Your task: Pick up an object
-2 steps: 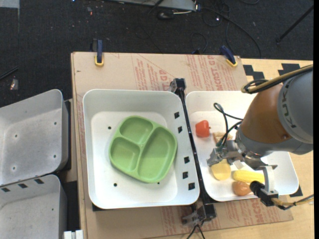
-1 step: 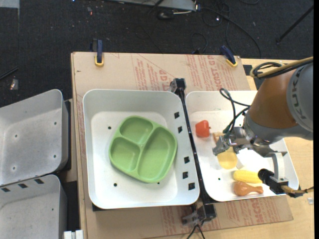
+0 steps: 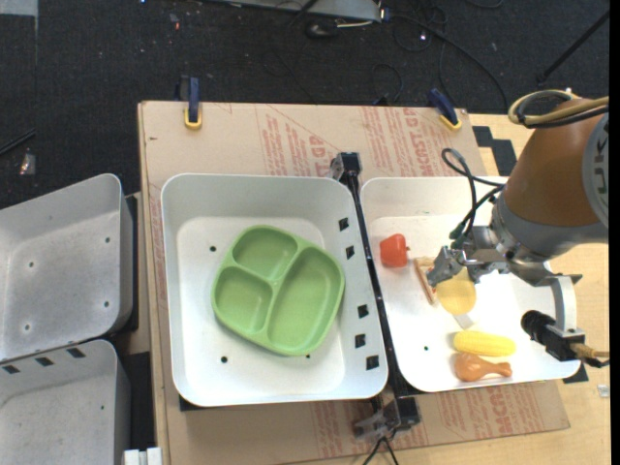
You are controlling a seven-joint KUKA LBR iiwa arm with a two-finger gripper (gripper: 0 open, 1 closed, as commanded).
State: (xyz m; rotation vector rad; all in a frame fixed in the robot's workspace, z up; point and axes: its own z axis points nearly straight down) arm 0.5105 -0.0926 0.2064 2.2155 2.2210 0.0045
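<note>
My gripper [image 3: 449, 265] hangs low over the middle of the right bin [image 3: 417, 201], right above a pale yellow rounded piece [image 3: 458, 295] and touching or nearly touching its top edge. A thin tan stick [image 3: 424, 280] lies just left of the gripper. Further left, apart from both, sits a small red piece [image 3: 393, 250]. Nearer the bin's front edge lie a yellow banana-shaped piece [image 3: 484, 343] and, just below it, an orange piece [image 3: 481, 366].
A green three-compartment plate [image 3: 279, 289] lies in the left bin [image 3: 184, 260]. The arm's grey body with its orange band [image 3: 557, 187] overhangs the right bin's right side. Two clamps [image 3: 193, 105] hold the cardboard at the back. White trays [image 3: 58, 260] stand far left.
</note>
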